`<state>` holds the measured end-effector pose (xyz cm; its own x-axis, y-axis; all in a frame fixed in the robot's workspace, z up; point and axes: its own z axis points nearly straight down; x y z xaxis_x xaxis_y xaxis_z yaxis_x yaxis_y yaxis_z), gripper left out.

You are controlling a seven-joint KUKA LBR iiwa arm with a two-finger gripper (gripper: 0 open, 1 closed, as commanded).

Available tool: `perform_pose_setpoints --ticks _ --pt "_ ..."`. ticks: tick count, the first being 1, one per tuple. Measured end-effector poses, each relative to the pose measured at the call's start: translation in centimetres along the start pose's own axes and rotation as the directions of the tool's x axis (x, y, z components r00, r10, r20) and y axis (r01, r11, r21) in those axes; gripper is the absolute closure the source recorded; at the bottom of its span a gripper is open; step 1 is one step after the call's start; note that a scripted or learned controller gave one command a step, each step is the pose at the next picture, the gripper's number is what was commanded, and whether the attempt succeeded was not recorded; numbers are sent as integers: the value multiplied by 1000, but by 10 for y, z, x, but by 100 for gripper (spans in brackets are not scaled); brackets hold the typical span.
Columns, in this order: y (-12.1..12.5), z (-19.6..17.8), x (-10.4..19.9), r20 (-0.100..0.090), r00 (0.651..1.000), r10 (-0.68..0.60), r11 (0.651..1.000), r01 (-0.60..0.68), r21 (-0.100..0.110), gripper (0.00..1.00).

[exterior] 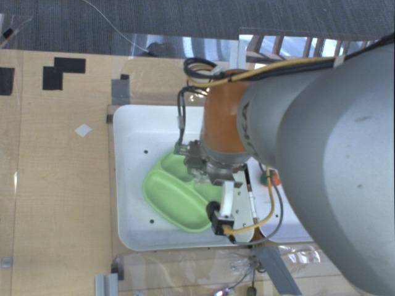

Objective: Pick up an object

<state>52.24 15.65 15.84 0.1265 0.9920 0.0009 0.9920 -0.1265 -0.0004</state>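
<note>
A smooth, pale green, oval plastic dish (176, 199) lies in the glossy white bin (133, 165). The tool (207, 180) hangs at its right edge; its opening cannot be told.

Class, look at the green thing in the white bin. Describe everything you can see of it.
The green thing is pale lime, smooth and glossy like moulded plastic, with rounded, lobed shapes and a raised rim, like shallow dishes. It lies flat on the floor of the white bin, toward its near side. The arm's wrist covers its right part, so its full outline stays hidden.
</note>
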Motion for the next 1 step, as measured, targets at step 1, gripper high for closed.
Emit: perform_pose_setpoints --ticks 1 --pt "-26 -25 -74 0 1000 -16 1000 16 0 100"
